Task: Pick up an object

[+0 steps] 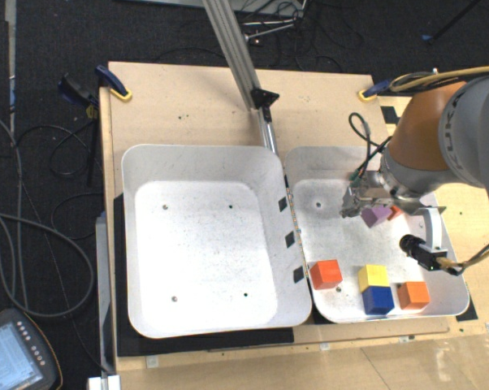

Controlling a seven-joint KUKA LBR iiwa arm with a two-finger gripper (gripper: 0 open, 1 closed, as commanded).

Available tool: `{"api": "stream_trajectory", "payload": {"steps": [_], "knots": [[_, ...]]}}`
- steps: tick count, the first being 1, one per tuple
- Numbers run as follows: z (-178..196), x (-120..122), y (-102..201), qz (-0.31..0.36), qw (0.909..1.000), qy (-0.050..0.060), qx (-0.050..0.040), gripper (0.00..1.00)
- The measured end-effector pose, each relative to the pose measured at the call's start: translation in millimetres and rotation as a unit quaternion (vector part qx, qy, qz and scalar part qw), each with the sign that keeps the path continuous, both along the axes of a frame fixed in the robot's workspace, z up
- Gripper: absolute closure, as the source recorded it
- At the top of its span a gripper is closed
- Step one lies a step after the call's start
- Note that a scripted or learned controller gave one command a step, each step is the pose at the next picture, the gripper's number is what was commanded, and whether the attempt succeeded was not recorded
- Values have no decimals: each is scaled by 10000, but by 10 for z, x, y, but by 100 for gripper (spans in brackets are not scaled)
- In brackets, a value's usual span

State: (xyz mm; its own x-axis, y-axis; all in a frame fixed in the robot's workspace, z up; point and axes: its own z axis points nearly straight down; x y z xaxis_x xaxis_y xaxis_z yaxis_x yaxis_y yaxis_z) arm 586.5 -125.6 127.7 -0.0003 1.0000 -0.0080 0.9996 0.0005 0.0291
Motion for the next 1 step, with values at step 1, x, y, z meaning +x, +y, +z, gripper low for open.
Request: {"api": "stream_trajectory", "payload": {"steps": [1], "knots": [[578, 97, -55, 9, 9999, 111, 28, 100]]}}
